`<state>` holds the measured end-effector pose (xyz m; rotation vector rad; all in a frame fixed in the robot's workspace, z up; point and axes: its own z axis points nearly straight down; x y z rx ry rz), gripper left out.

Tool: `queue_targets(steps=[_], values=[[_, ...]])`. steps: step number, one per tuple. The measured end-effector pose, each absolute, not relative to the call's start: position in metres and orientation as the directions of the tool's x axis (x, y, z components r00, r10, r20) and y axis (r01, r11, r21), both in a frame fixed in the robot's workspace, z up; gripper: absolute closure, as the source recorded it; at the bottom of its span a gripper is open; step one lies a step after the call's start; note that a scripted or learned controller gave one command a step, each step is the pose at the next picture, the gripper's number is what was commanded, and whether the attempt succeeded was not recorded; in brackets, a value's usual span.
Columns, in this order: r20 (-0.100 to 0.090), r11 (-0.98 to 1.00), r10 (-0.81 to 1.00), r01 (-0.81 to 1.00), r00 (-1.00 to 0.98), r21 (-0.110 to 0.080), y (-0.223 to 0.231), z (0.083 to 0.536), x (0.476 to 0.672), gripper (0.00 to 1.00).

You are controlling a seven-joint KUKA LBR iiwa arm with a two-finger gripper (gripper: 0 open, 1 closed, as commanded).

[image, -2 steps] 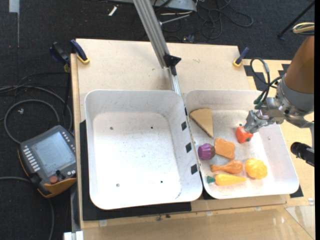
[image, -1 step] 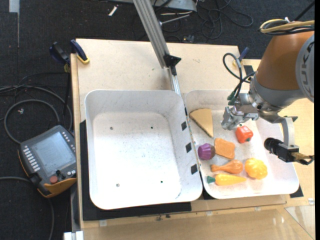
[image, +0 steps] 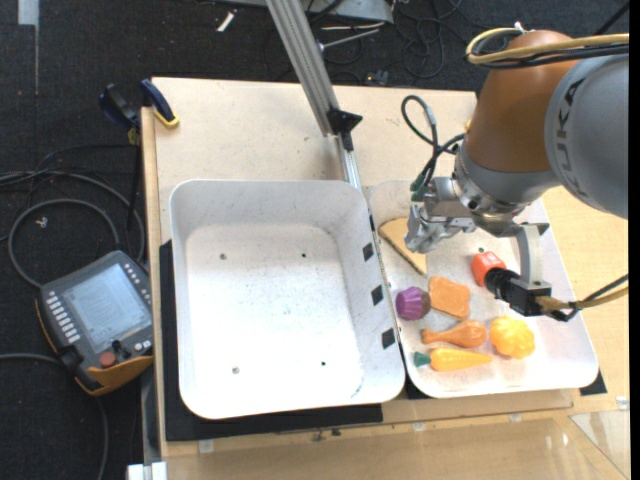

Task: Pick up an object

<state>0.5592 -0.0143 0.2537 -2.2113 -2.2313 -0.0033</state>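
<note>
While the fingers (image: pixel 425 236), state unclear, hover over it, the tan wedge (image: pixel 400 243) runs diagonally, tip toward lower right.

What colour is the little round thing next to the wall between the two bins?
Purple. The little round thing shows best in the camera view, in the right bin.

Part of the maker's name, the letters "KUK", reads on the grey arm (image: pixel 590 118) at the right edge. Nothing else carries readable text.
</note>
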Motion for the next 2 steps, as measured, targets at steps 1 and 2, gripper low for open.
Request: queue_targets(steps=[1,2], values=[[0.001,0.008,1.000,1.000,-0.008,0.003,0.032,0.258,0.581,1.00],[0.002,0.008,1.000,1.000,-0.008,0.002,0.082,0.259,0.605,1.00]])
